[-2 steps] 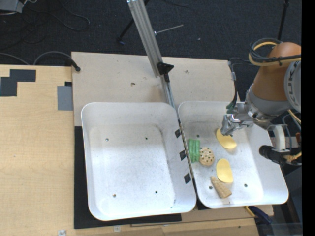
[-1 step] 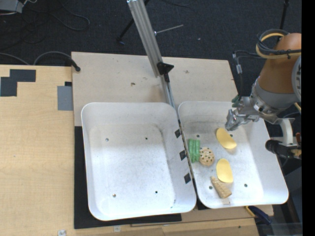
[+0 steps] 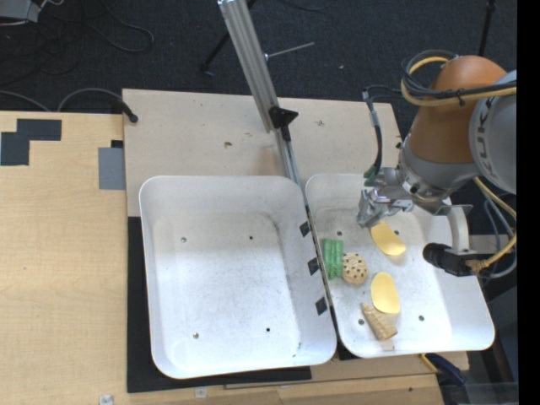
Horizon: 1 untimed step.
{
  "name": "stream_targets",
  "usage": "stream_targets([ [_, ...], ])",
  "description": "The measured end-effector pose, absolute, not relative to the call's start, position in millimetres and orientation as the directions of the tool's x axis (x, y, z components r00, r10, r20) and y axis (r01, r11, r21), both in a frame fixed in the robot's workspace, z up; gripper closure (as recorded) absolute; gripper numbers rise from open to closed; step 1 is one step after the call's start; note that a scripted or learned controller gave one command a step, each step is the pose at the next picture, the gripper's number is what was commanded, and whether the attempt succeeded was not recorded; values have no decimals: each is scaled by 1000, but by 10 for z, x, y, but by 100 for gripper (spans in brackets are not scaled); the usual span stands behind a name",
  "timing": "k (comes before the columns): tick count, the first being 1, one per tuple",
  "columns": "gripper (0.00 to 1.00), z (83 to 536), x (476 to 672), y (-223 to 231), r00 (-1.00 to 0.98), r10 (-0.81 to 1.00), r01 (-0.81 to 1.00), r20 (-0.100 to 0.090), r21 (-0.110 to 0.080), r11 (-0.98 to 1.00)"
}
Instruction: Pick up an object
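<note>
1. The grey arm with its orange band reaches in from the right, and its gripper (image 3: 372, 212) hangs low over the far part of the right bin (image 3: 472, 332).
2. Whether the gripper is spread or pressed together cannot be told from this view; nothing can be seen held in it.
3. A yellow oval piece (image 3: 389, 242) lies just near and right of the gripper tip, close to touching it.
4. A second yellow oval piece (image 3: 385, 293) lies nearer to the camera, in the middle of the same bin.
5. A tan waffle-textured piece (image 3: 379, 321) sits just beside that second oval, on its near side.
6. A green ridged block (image 3: 332, 258) lies against the bin's left wall, with a beige dotted ball (image 3: 354, 269) touching its right side.
7. The left bin (image 3: 160, 201) stands beside the right one, their rims meeting along the middle.
</note>
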<state>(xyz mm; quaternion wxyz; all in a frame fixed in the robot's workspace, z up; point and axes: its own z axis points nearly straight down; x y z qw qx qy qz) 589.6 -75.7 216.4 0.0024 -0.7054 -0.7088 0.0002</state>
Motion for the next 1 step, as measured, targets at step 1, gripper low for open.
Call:
stream_targets([
  [1,100,2247,5810,-319,-4,1000,1000,3,-4,4],
])
